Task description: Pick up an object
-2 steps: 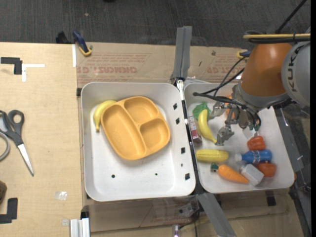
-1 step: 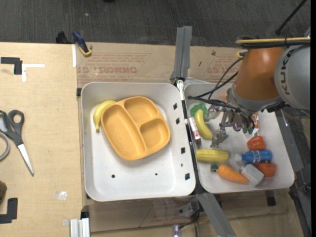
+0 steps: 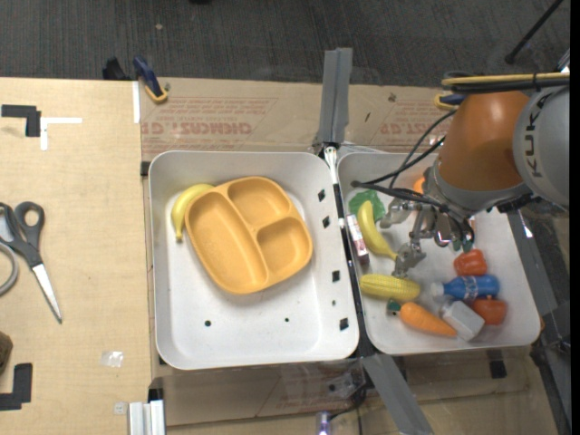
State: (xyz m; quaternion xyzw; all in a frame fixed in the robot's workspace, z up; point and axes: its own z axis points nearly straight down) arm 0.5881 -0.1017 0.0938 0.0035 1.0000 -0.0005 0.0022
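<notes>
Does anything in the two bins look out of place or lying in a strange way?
One thing stands out: in the left bin, a yellow banana lies wedged against the upper left edge of the orange divided plate, partly tucked beside it rather than on it. The toy foods in the right bin are just a loose pile.

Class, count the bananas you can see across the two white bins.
2. One banana lies in the left bin, tucked against the orange divided plate. The other banana lies in the right bin. The arm may hide more.
</notes>
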